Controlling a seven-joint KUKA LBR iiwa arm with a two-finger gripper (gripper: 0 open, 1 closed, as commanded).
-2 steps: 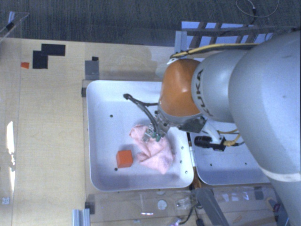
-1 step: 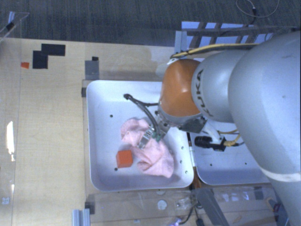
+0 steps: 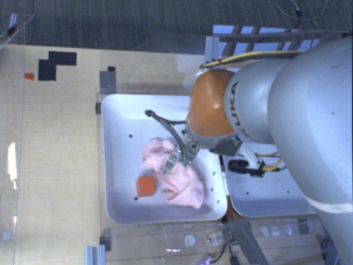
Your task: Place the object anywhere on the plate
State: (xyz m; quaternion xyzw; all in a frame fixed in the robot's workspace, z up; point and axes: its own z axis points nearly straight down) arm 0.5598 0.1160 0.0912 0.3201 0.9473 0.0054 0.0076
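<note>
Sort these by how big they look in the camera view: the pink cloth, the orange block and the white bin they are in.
1. white bin
2. pink cloth
3. orange block

You are getting even, bright overhead light; glare is streaking the surface (image 3: pixel 55 164) at left, and the whole picture is looking soft.

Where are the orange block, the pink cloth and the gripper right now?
orange block (image 3: pixel 146 186), camera view, middle of its top face.
pink cloth (image 3: pixel 185 189), camera view, on the crumpled lower right part.
gripper (image 3: pixel 174 160), camera view, midway between its fingertips, over the cloth.
</note>
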